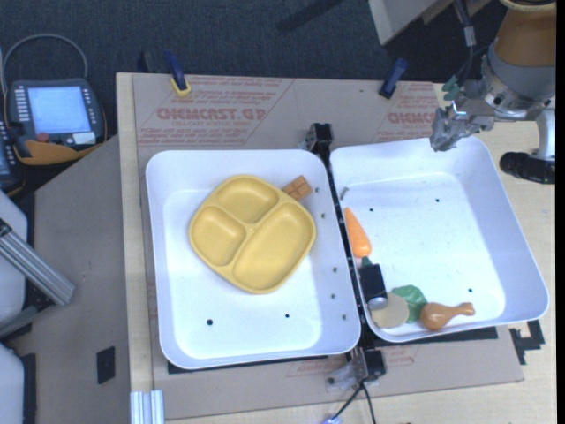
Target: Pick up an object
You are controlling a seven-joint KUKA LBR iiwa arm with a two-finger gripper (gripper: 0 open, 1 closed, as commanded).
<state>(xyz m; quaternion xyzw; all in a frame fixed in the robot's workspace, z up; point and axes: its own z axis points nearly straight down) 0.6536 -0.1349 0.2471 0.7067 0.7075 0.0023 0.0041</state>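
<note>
1. Pincer point(444, 140): positioned over the far rim of the right bin point(441, 193), near its far right corner. Whether it is clenched or released cannot be determined; nothing visible in its grasp.
2. Right bin contents, along the left wall and near corner: carrot point(357, 232), black block point(372, 280), pale disc point(389, 311), green piece point(410, 296), drumstick point(444, 313).
3. Left bin point(177, 316): yellow divided plate point(252, 233), with a small brown block point(297, 187) touching its far edge.
</note>
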